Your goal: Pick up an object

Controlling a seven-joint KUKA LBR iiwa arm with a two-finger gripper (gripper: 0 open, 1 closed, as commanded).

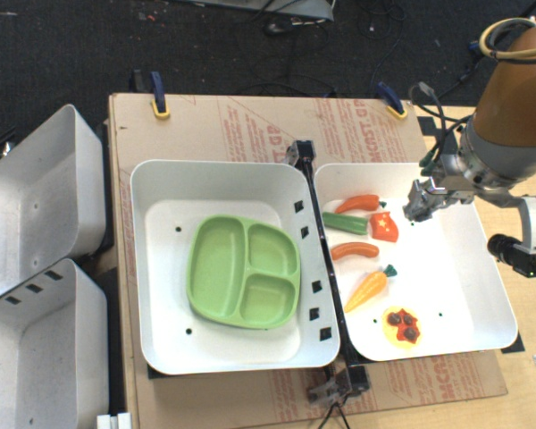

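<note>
While the gripper (419, 206) hangs over the right bin (464, 266), near the red pepper (385, 228), it holds no toy food. Maybe it is lining up to grab one.

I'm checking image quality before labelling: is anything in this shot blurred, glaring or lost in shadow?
In the camera view, lighting is even and soft; the green plate and toy carrot look sharp, the white bins are bright but not blown out, the hand is dark with little detail, and the floor beyond the bench is murky.
</note>
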